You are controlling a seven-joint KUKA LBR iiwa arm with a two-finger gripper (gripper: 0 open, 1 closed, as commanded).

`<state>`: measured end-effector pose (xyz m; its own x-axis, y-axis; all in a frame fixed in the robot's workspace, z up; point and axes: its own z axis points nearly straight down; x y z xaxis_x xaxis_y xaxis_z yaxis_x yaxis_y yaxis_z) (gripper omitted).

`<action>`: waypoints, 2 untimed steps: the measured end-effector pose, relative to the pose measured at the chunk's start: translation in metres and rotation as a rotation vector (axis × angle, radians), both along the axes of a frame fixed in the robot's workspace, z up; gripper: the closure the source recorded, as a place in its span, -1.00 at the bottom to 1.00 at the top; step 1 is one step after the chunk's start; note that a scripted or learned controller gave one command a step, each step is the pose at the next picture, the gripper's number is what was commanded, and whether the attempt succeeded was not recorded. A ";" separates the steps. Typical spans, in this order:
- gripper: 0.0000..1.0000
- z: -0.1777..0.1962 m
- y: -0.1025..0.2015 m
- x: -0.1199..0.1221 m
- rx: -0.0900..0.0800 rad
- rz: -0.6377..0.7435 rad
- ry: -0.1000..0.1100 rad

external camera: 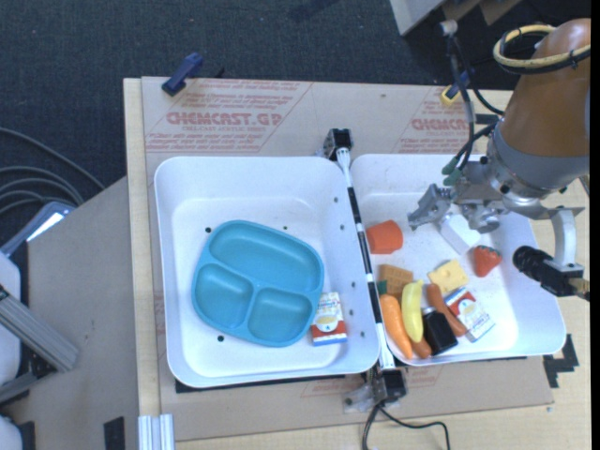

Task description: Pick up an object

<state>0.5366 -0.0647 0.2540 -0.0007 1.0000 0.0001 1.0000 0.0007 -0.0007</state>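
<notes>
A: Two white bins sit side by side on the tabletop (234,120); what lies in the left bin (178,204)?

B: A blue divided tray (255,279) lies flat in its middle; a small carton (327,319) with a red base rests just beside the tray's near right corner, close to the wall shared with the other bin.

A: And the right bin (530,331)?

B: It bears a cluster of toy food toward its near left; an orange block (384,237) sits alone near the shared wall; below it lie a brown piece (395,277), a carrot (392,319), a banana (412,306) and a black piece (438,331), packed touching one another; a yellow wedge (448,275) and a red-and-white packet (469,312) lie just to their right; a strawberry (486,261) sits apart, further right.

A: Where is the arm (548,92)?

B: It reaches in from the right, its orange band above the grey wrist; the tool (448,210) hangs over the far part of the right bin, above the bare floor between the orange block and the strawberry.

A: Is the tool pinching anything?

B: Its grey fingers (424,209) look spread apart; nothing shows between them; every item lies on the bin floor, none touching the tool.
</notes>
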 end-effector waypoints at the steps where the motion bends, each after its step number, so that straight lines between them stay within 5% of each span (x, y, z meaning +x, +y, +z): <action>1: -1.00 -0.166 -0.030 -0.017 -0.001 -0.001 -0.008; 2: 1.00 -0.155 -0.029 -0.015 0.000 -0.001 -0.012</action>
